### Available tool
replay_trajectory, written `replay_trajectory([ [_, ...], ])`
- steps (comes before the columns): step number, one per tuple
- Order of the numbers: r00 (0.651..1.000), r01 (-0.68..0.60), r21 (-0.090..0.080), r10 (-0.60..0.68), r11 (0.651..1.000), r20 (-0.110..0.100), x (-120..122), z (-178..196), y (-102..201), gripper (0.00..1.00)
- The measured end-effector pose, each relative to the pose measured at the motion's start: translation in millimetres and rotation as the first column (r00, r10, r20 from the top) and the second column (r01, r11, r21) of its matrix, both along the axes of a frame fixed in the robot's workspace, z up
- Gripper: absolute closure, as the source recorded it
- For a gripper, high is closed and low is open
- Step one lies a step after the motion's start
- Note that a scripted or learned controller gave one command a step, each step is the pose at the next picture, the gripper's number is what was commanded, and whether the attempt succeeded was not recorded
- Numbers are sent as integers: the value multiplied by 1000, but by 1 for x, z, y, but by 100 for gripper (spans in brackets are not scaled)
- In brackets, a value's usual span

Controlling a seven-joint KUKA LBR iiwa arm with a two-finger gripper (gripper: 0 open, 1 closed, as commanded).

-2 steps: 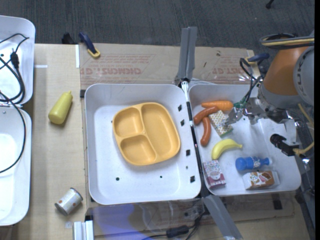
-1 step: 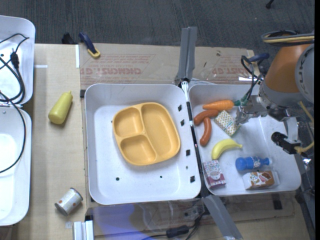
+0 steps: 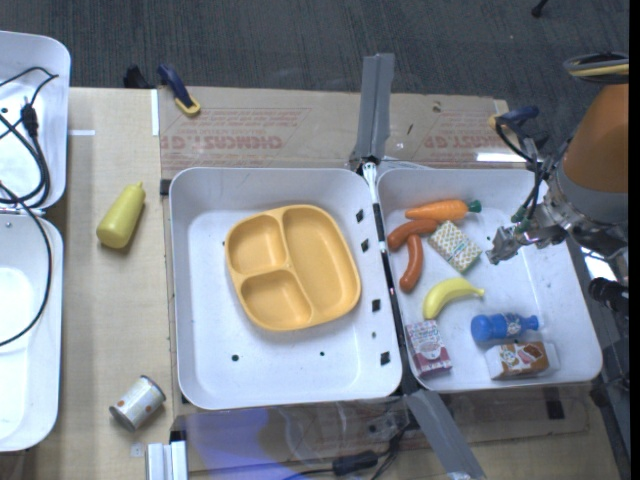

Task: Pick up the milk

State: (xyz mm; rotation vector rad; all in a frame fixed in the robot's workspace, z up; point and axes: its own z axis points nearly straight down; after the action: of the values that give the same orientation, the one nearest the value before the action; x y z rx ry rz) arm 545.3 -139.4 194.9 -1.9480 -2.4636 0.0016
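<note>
White-pink milk carton (image 3: 427,348) at bin's near edge — gripper (image 3: 503,245) well apart, grip unclear.

Arm (image 3: 600,153) enters from right edge, orange band up top, wrist angled down-left, gripper (image 3: 503,245) low at mid-height of frame, nothing seen between jaws

Even, fairly bright overhead lighting; the white bins (image 3: 200,268) are near overexposed, with soft, short shadows beneath their contents. A bluish glow falls on the worktop (image 3: 250,128) at its lower edge. Focus is moderately soft throughout; the dark floor (image 3: 300,18) appears grainy
</note>
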Motion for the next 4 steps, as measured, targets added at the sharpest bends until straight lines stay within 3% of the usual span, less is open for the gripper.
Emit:
replay_trajectory([
  [1, 1000, 11, 0, -11, 1000, -1, -42, 20, 43, 100],
  [2, 934, -358, 1, 358, 934, 0, -67, 29, 81, 100],
  [3, 998, 57, -1, -57, 998, -3, -54, -5, 153, 100],
  [4, 997, 77, -2, -77, 997, 0, -67, 101, 205, 100],
])
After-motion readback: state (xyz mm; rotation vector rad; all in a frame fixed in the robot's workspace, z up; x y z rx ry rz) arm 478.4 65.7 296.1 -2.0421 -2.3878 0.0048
